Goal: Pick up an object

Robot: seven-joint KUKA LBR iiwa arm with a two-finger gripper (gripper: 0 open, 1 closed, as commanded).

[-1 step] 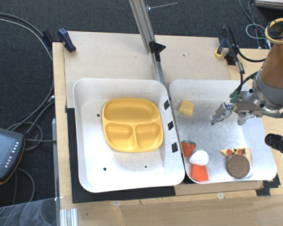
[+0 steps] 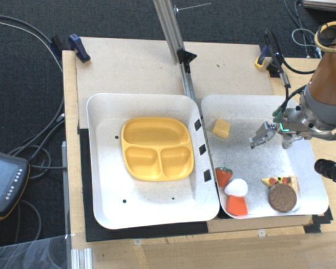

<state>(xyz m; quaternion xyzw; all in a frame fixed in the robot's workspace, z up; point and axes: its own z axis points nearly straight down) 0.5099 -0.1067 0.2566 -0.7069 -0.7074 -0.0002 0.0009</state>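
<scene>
Heads up — your gripper (image 2: 273,134) hovers over bare floor of the right bin (image 2: 252,156) with jaws spread and nothing between them, the tan cube (image 2: 222,129) well left of it, so a straight drop closes on air.

Left bin: a shallow white plastic bin (image 2: 101,167) sat at nine o'clock of the bench, touching its twin.
Right bin: a shallow white speckled bin (image 2: 246,167) lay at three o'clock.
Bench: a pale beige board (image 2: 129,66) carried both bins.
Pole: a grey metal rail (image 2: 167,15) ran from twelve o'clock down to the seam between the bins.
Clamps: a blue clamp (image 2: 78,46) gripped the ten o'clock corner.
Floor: dark carpet (image 2: 22,66) with grey cables (image 2: 28,29).
Pendant: a grey handheld screen (image 2: 4,185) rested at eight o'clock.
</scene>
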